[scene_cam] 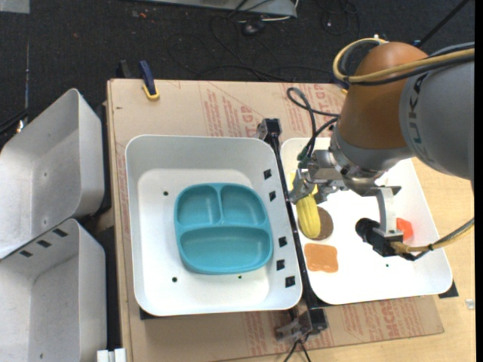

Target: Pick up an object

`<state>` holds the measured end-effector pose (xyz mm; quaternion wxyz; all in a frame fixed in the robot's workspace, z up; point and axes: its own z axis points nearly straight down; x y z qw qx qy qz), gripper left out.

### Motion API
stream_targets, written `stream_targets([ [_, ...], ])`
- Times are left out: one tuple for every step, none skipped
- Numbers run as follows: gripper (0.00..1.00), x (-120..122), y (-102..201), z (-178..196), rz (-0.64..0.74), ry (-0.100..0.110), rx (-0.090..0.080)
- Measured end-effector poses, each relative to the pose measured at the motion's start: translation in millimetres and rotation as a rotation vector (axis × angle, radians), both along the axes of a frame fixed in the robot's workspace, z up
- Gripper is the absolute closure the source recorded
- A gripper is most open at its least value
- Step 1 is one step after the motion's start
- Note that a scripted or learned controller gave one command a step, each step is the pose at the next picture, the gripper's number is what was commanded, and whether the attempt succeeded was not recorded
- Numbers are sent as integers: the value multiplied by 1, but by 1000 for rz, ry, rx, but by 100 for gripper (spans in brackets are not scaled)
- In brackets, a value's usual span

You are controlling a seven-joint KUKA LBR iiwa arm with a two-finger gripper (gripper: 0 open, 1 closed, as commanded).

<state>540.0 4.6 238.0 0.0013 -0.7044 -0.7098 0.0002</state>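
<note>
Corn [309, 216], a yellow cob, lies in the right bin [427, 276] close to that bin's left wall, its length running roughly from the far side toward the near side. A brown rounded lump [324, 225] touches the cob's right side. Just nearer the camera, an orange flat piece [321, 258] lies on the bin floor, apart from both. A small red-orange block [405, 228] sits further right in the same bin.

The gripper [305, 188] hangs directly over the cob's far end, so close that it seems to meet it; whether it is released or clenched on the cob I cannot tell from this angle. The arm [377, 104], its orange band bulging above the wrist, reaches in from the right and covers the far part of the right bin.

The left bin [143, 202] holds a teal divided plate [223, 228], lying flat near its middle. Both bins rest on a brown board [219, 108]. Two more white tubs [47, 164] sit off the board at the left.
</note>
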Motion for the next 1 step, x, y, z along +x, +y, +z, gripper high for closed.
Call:
stream_targets([
  [100,-5,47,4,0,-2,-1],
])
